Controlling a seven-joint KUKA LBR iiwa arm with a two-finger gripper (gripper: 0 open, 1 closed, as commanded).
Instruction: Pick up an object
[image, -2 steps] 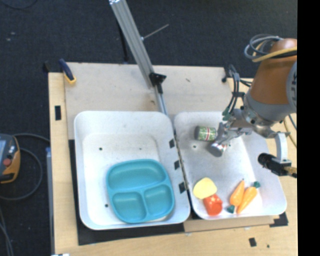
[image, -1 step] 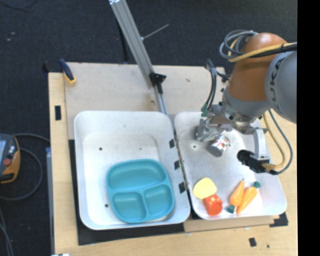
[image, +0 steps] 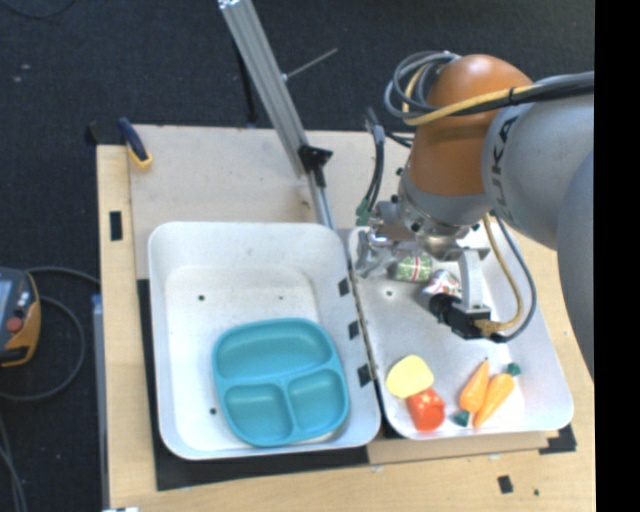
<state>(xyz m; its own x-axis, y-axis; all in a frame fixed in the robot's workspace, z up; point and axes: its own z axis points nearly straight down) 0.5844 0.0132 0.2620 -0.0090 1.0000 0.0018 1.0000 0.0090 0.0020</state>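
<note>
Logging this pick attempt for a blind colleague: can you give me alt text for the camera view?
The grey and orange arm reaches from the right over the right bin, its gripper low at the bin's far left corner beside a small green-labelled item. Nearer the camera in that bin lie a yellow piece, a red piece and two toy carrots. The left bin holds a teal divided plate.

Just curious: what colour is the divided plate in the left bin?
Turquoise blue, in the camera view: divided plate.
</note>
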